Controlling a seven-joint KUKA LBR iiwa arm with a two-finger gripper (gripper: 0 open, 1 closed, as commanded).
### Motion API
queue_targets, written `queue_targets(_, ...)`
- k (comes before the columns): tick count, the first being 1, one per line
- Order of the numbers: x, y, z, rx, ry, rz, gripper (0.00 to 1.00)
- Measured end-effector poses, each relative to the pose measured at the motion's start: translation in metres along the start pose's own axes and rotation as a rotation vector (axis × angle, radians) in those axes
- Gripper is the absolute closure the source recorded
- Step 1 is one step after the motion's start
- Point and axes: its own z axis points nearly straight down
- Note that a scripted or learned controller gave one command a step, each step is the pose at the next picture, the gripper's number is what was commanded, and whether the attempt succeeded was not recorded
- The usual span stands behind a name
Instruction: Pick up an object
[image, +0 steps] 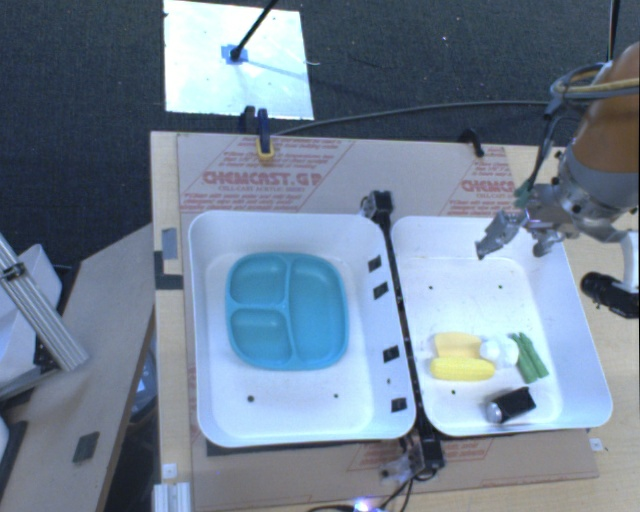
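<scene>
Fingers (497, 236) of the grey gripper (520, 232) look spread apart, nothing between them, hovering over the far end of the right shallow white bin (470, 300). Task objects sit near that bin's front: yellow corn-shaped toy (462, 368), pale yellow block (457, 344), white round piece (497, 351), green bean-like pieces (529, 356), black cylinder (514, 404). Left white bin (210, 400) holds a blue sectioned plate (288, 309). Clear sheet on the tabletop (166, 150) reads "CHEMCAST GP" (262, 178).

A wooden counter (330, 160) stands on dark carpet (80, 110), with a pale floor panel (235, 60) at 12 o'clock.
</scene>
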Motion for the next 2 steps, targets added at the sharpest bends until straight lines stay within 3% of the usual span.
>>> queue_targets(1,0.0,0.002,-0.005,-0.009,-0.001,-0.002,0.0)
queue_targets(2,-0.001,-0.007,0.052,-0.004,-0.001,0.001,0.0)
